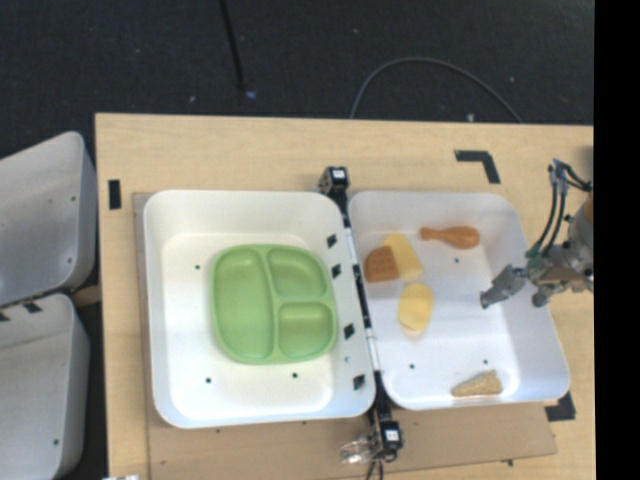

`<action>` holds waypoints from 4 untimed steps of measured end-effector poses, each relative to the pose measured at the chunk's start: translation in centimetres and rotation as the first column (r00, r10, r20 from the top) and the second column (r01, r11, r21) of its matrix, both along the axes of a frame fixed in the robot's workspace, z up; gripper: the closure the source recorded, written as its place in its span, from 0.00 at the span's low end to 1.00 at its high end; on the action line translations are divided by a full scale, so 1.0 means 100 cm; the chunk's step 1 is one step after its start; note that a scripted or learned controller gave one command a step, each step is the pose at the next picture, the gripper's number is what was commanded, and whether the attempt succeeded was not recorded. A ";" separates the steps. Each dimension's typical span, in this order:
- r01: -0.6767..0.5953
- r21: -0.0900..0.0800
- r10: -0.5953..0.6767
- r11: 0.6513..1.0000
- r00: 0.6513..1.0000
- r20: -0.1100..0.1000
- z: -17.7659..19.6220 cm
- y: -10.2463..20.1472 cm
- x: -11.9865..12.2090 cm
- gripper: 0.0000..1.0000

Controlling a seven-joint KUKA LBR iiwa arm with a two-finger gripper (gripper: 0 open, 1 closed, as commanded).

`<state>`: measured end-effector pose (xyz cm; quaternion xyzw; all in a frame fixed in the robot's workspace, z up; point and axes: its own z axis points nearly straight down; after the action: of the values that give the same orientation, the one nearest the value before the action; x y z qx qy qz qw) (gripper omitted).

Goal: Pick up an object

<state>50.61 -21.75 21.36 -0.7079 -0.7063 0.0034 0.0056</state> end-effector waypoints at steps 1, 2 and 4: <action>-0.004 -0.003 0.004 1.000 1.000 0.010 0.005 0.000 0.002 0.00; -0.002 -0.002 0.002 1.000 1.000 0.007 -0.040 0.005 0.001 0.00; 0.001 -0.003 -0.001 1.000 1.000 0.008 -0.116 -0.007 0.003 0.00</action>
<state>50.87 -22.49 9.75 -0.7081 -0.7061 0.0015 0.0019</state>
